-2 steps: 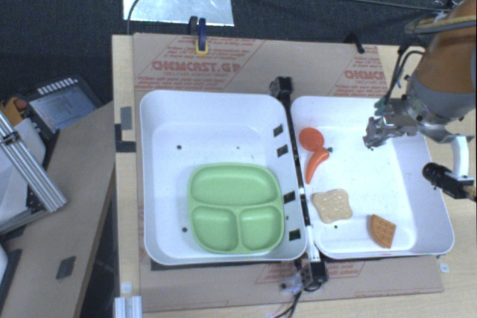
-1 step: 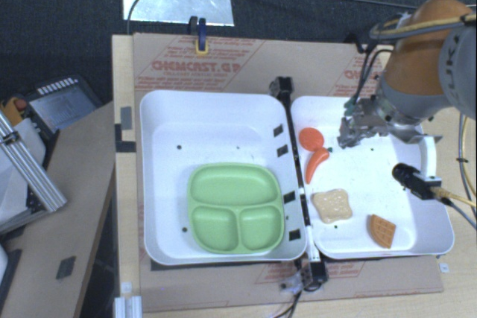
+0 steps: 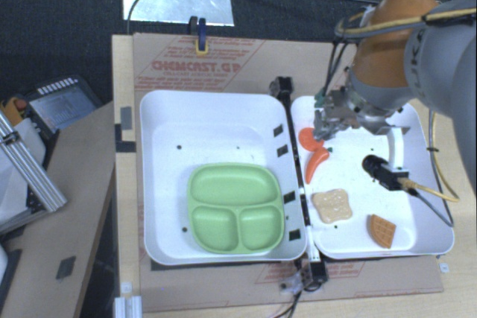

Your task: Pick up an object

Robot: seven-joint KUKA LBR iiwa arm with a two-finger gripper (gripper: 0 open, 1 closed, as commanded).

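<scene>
My gripper [image 3: 325, 133] hangs low over the upper left part of the right bin [image 3: 425, 234]. Just to its left lies a small orange-red piece [image 3: 306, 136], and right below it a curved orange pepper-like piece [image 3: 316, 161] stretches toward the divider. A pale slice of toast [image 3: 332, 205] lies nearer the front of the same bin, with a small brown waffle-like wedge [image 3: 381, 230] to its right. The gripper sits close above the orange pieces, and nothing shows between its fingers.
The left bin [image 3: 160, 160] holds a green three-compartment plate [image 3: 235, 206] in its front half. A black divider strip [image 3: 292, 153] runs between the bins. The arm's bulk covers the right bin's back right corner.
</scene>
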